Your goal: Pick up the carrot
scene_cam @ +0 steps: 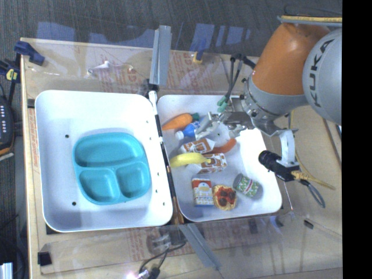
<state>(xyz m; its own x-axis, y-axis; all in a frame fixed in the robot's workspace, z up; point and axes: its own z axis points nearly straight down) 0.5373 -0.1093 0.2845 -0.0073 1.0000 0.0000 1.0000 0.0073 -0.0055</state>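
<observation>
Gripper [216, 128] sat low in right bin [268, 197], amid the clutter; I couldn't tell its state. Carrot [177, 121] lay at about 10 o'clock from it, near the bin's upper-left corner, just beside a blue-capped bottle [187, 133]. You needed to shift toward 10 o'clock and straddle the carrot's middle, clear of the bin wall.

Pale wooden bench top [87, 57] looks glossy with bluish reflections along its far edge, dark grey ribbed carpet floor [87, 7] behind it, black cables dangling off the left edge.
</observation>
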